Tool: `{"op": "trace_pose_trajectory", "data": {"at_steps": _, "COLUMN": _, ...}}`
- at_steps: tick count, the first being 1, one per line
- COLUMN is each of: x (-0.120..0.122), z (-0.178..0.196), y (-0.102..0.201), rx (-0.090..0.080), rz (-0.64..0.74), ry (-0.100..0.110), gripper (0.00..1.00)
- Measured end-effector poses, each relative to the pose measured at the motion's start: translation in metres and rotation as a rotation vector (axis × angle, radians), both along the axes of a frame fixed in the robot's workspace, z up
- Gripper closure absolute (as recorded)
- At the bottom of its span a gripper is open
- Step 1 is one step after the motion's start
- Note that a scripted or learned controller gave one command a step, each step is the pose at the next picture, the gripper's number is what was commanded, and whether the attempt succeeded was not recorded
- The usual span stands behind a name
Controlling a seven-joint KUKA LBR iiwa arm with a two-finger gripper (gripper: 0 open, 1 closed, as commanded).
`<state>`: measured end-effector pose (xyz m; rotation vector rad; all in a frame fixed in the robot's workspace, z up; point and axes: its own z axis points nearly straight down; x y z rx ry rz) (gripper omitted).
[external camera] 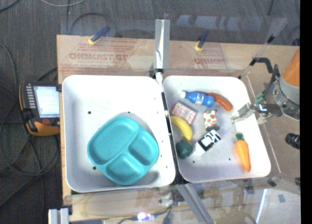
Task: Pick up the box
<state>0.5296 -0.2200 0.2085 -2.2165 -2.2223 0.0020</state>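
Nearby, flat rectangular box (184,112) touches curved yellow banana (182,127).

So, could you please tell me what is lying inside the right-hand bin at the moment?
The right bin holds a blue bottle, a banana, a carrot, a pinkish box, a black-and-white box and several other small items. Whatever lies beneath them is covered.

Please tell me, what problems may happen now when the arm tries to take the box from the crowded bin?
1. The box lies in a tight cluster: the banana and the blue bottle touch or nearly touch it, so the pincer may grab or push a neighbour instead.
2. The box lies flat on the bin floor, so the pincer may slide over it.
3. The pincer sits near the right bin's rim; it could clip that rim on its way down.
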Motion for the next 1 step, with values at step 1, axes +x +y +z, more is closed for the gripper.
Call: {"op": "trace_pose_trajectory", "data": {"at_steps": 1, "x": 0.0006, "z": 0.0084, "y": 0.0002, "rx": 0.001, "rz": 0.001, "ry": 0.001, "gripper": 1.0}}
